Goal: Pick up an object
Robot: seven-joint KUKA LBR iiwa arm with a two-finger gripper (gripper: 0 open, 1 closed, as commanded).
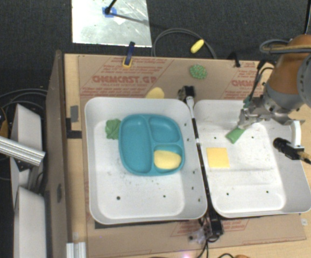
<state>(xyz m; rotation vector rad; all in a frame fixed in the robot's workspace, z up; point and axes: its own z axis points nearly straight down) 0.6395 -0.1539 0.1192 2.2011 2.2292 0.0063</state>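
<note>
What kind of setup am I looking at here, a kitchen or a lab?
Most likely a robotics lab bench, not a kitchen: two white bins sit on a cardboard sheet, loose cables trail behind, and toy-like items such as a teal divided plate serve as props.

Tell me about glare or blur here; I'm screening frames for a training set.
Camera view: the shiny sheet above the bench glares brightly; the white bins are evenly lit with soft shadows; the arm looks slightly soft, and the gripper with the green object below it is too blurred to judge contact.
</note>
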